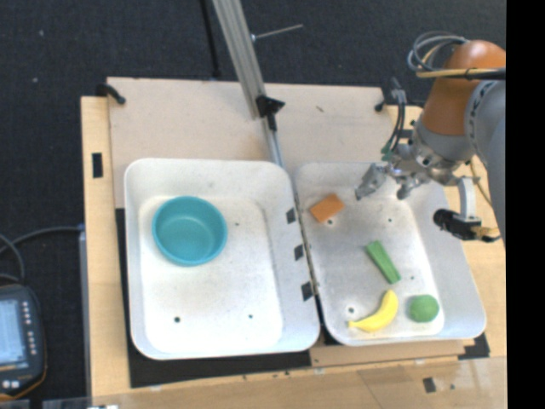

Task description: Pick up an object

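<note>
1. The gripper (385,183) hangs over the far end of the right bin (443,228), its two fingers spread apart with nothing between them
2. Nearest to it is an orange block (326,208), lying on the bin floor to the gripper's left, close to the bin's left wall — apart from the fingers, not touched
3. A green stick-shaped block (382,261) lies near the middle of the same bin, tilted on a diagonal
4. At the near end a yellow banana (376,312) curves beside a green ball (423,308); the two sit close but apart
5. The left bin (255,228) holds a teal bowl (190,230), upright, well away from the arm
6. A slanted metal pole (243,49) rises from between the bins' far edges — left of the gripper
</note>
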Action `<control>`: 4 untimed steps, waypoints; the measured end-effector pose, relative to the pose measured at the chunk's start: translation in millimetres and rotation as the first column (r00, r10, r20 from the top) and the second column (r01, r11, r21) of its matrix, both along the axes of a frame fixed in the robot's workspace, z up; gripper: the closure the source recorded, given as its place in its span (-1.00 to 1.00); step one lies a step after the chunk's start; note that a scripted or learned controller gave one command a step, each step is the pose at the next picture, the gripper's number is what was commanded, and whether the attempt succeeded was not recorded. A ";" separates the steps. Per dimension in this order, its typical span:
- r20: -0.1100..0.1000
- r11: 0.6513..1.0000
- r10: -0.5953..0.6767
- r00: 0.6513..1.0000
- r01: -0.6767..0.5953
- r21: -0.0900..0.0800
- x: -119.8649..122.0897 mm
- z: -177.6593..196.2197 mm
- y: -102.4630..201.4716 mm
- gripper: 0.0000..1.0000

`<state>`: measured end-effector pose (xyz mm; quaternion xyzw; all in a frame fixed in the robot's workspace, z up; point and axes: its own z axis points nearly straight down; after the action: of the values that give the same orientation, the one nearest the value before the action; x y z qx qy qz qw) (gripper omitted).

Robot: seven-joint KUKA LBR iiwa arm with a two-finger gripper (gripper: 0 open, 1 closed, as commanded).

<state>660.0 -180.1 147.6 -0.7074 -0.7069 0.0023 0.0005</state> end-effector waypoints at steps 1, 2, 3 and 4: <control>0.001 1.000 -0.001 1.000 0.001 0.000 -0.9 -49.4 -0.9 -1.00; 0.008 1.000 -0.001 1.000 0.001 -0.001 0.9 -34.3 -1.9 1.00; 0.011 1.000 -0.002 1.000 0.002 0.001 -6.8 24.4 -0.5 1.00; 0.011 1.000 0.002 1.000 -0.002 0.001 -5.3 68.8 -1.0 1.00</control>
<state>654.7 -181.1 216.4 -0.7066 -0.7076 -0.0018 -0.0031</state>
